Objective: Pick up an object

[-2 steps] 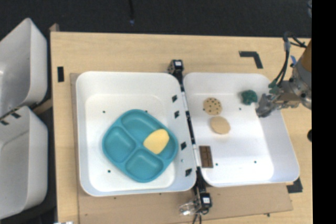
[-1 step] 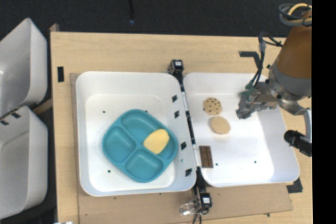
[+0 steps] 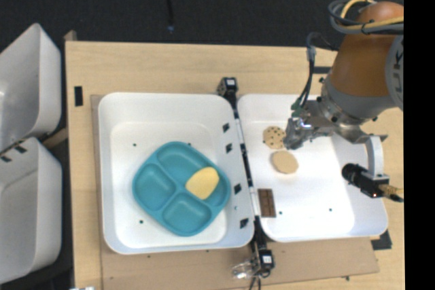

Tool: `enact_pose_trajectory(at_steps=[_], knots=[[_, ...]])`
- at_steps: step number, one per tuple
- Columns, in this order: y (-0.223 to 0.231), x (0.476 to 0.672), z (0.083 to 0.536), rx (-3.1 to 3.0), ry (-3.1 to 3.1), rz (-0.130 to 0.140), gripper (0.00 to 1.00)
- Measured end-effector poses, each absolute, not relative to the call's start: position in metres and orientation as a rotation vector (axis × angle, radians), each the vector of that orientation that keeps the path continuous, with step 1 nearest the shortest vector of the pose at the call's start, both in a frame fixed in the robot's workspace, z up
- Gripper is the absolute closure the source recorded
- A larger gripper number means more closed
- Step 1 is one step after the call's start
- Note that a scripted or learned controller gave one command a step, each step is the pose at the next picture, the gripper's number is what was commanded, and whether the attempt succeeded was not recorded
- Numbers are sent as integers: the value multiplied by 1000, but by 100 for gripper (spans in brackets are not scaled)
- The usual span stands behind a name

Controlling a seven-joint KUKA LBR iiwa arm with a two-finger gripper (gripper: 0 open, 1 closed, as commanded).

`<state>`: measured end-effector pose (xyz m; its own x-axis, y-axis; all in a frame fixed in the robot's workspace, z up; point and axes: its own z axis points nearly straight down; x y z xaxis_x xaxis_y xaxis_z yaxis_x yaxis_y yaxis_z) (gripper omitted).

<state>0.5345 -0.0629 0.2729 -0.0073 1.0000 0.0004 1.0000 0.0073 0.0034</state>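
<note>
In the right bin (image 3: 340,214) lie a round brown cookie (image 3: 273,136) with dark chips and a tan oval bread-like piece (image 3: 285,162). My gripper (image 3: 295,135) hangs low over the right bin, just right of the cookie and above the tan piece. Nothing shows between its fingers. In the left bin (image 3: 122,125) a blue divided plate (image 3: 178,188) carries a yellow rounded piece (image 3: 202,183) in its right compartment.
A small brown block (image 3: 266,202) rests on the divider between the bins. The arm's orange and grey body (image 3: 363,71) looms over the right bin's far right. White containers (image 3: 24,146) stand off the bench's left side.
</note>
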Motion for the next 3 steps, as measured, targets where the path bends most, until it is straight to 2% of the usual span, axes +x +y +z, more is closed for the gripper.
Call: enact_pose_trajectory(at_steps=[2,3], knots=[[40,547,274,2213,2227,3,100],[87,561,250,2216,2228,-2,100]])
